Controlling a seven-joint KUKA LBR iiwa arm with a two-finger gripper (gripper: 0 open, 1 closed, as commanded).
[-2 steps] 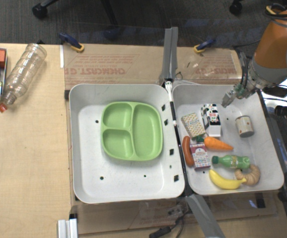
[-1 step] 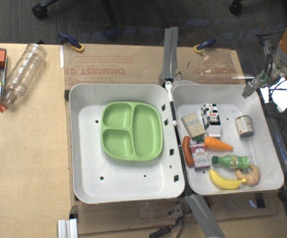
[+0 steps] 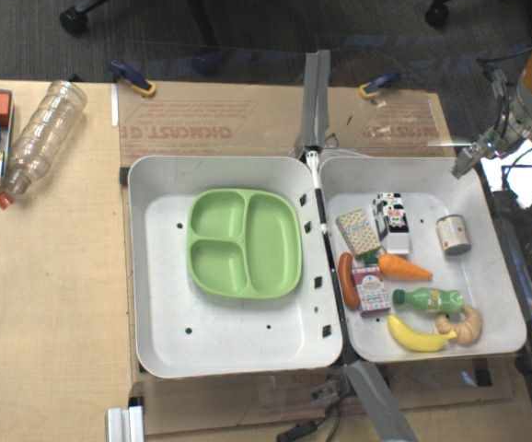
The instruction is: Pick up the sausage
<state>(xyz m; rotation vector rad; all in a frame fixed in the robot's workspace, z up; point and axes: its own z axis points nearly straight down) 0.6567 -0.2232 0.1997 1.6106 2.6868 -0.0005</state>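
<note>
The sausage [image 3: 347, 280] lies at the left edge of the right bin [image 3: 505, 274], beside a small carton [image 3: 371, 293]. The claw [image 3: 468, 159] hangs well apart at the frame's upper right; its state cannot be told.

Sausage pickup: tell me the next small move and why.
Probably bring the end effector from the right bin's far right corner across towards the sausage, which lies against the left wall beside the small red carton, untouched.

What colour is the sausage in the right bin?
Red-orange. The sausage lies along the left wall of the right bin, clearest in the camera view.
</note>
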